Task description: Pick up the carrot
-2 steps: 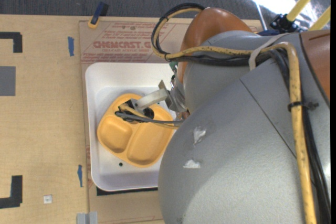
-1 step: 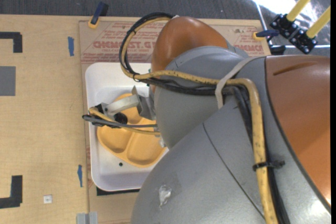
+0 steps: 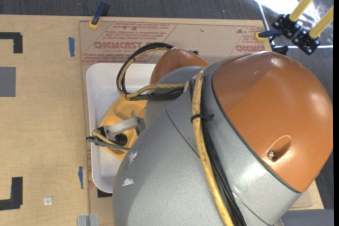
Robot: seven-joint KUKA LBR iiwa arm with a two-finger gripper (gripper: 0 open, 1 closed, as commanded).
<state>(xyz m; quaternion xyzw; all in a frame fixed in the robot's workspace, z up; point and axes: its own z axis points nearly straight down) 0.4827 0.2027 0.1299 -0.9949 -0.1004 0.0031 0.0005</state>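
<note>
A bulky robot arm point(image 3: 175, 166), with smooth grey shells and glossy orange domed caps, covers most of the scene and reaches down into a shallow white plastic bin point(image 3: 100, 82) with rounded corners. A black cable point(image 3: 130, 63) loops above the wrist and a yellow cable point(image 3: 197, 129) runs along the grey casing.

Below the wrist, inside the bin, sits a smooth yellow-orange rounded shape point(image 3: 127, 109). I cannot tell whether it is the carrot, or where the carrot lies, as the arm hides much of the bin. The jaws are hidden under the wrist, so I cannot tell whether they are open or closed.

The bin rests on a flat brown cardboard sheet point(image 3: 175, 34) printed in red, laid on the pale wood-grain counter point(image 3: 42, 114), which carries strips of blue tape point(image 3: 71, 46).
</note>
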